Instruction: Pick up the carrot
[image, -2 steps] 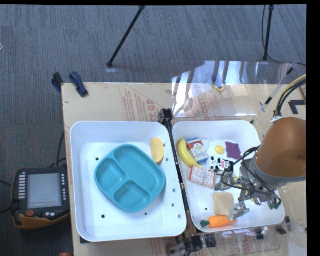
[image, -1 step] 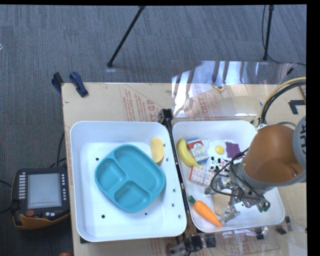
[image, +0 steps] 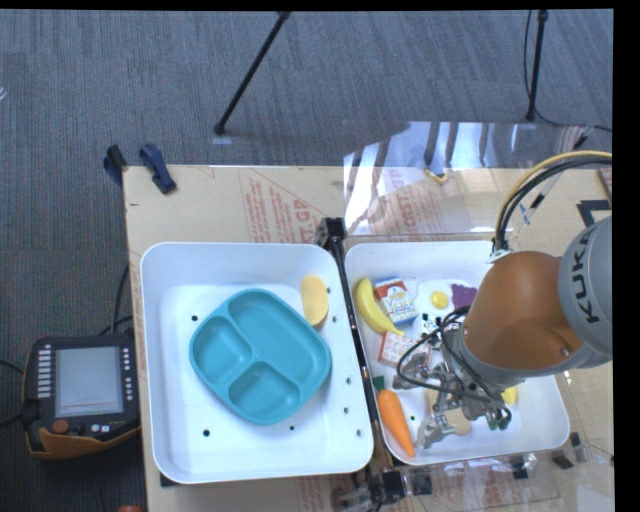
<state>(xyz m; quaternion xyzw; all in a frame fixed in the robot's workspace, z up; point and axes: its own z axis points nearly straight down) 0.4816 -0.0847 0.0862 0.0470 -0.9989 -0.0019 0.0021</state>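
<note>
Approach step: claw (image: 445, 425) near the orange tapered carrot (image: 396, 421) in the right white bin (image: 555, 425), grip state unclear; next, centre over the carrot.

Readable lettering on the arm, little else

The grey arm (image: 600, 290) bears "KUK" in dark capitals, running up its side at the right edge of the view. Red printing lies on the cardboard bench top (image: 270, 205) along its far edge, mirrored and not legible. The small box (image: 397, 299) in the right bin (image: 556, 420) carries print too small to read
</note>
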